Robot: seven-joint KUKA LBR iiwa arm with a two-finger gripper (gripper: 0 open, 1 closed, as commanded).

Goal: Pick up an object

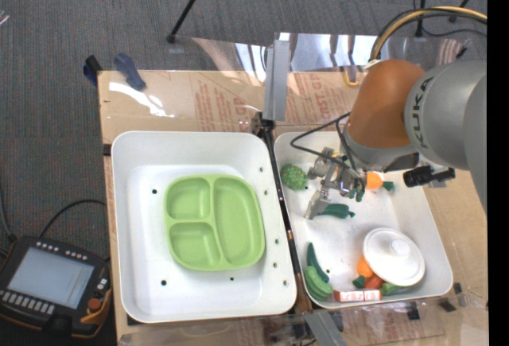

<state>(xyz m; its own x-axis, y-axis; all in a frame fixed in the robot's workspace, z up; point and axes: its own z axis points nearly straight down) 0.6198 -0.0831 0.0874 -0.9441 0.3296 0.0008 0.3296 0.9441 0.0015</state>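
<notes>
Camera view: the gripper (332, 187) sits low inside the right white plastic bin (433, 219). I cannot tell the fingers' state; nothing visibly sits between them, so the pick looks not yet done.

Candidates: a dark green elongated toy (334, 210) just below the fingers, a round green knobbly toy (293, 176) to their left near the bin wall, an orange toy piece (374, 179) to their right.

Room: open bin floor below; a white lidded bowl (394, 255) and clustered toy vegetables crowd the bin's near edge.
</notes>
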